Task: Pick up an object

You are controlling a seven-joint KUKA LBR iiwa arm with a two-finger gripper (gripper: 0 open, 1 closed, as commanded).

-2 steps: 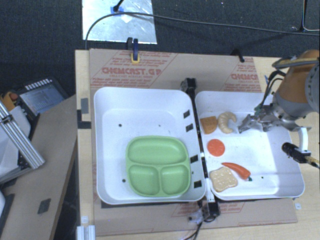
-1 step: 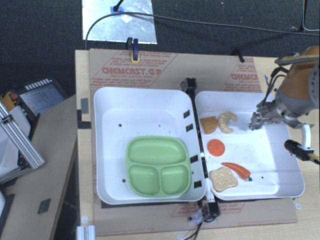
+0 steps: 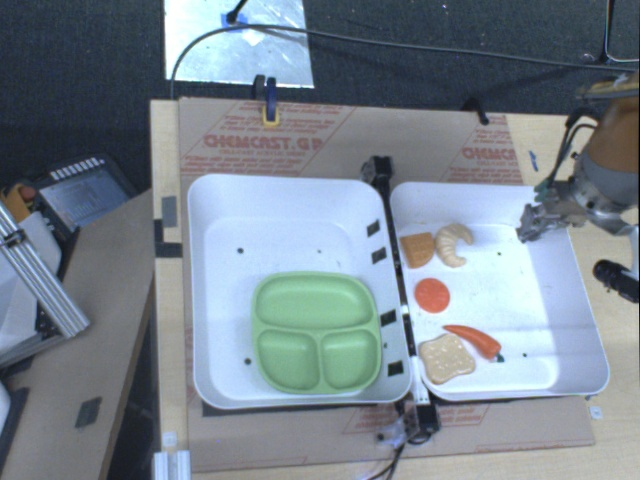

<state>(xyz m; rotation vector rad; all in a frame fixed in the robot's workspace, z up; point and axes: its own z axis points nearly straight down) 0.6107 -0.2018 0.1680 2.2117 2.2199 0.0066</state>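
Red pepper [image 3: 472,340], tip pointing upper-left

Claw [image 3: 530,224] above right bin [image 3: 570,298]

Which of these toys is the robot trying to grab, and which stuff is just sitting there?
For the job, in the right bin:
croissant
orange block
red disc
red pepper
toast slice
the gripper hovering above the bin's far right side

Just lying about:
green divided plate in the left bin
yellow clamp
cardboard sheet
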